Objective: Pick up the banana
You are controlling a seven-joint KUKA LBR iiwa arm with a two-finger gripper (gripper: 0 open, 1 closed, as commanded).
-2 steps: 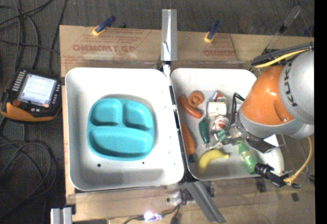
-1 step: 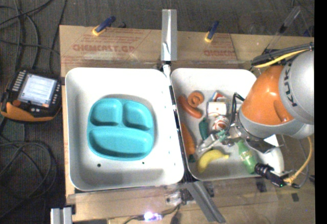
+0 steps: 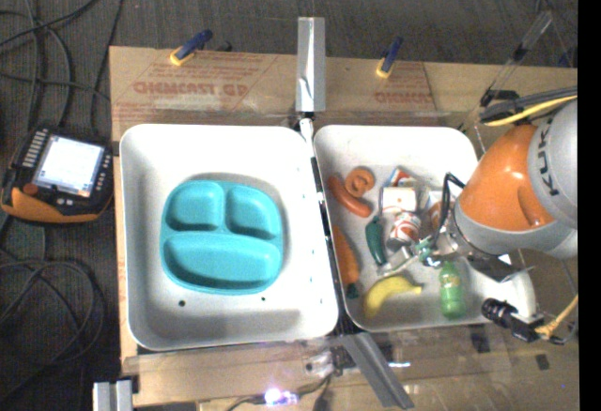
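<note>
Lying near the right bin's [image 3: 470,142] front wall, the banana [image 3: 390,292] sits just below the gripper [image 3: 420,252] (fingers unreadable here, so I cannot tell their state). A short drop forward, centred across its middle, avoids the green bottle [image 3: 452,288].

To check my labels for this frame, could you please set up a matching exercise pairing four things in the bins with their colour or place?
Things:
1. banana
2. divided plate
3. bottle
4. doughnut-shaped ring

Descriptions:
A. turquoise, in the left bin
B. orange, near the right bin's far side
C. yellow, near the right bin's front edge
D. green, right of the banana

Pairs: 1-C, 2-A, 3-D, 4-B
</note>
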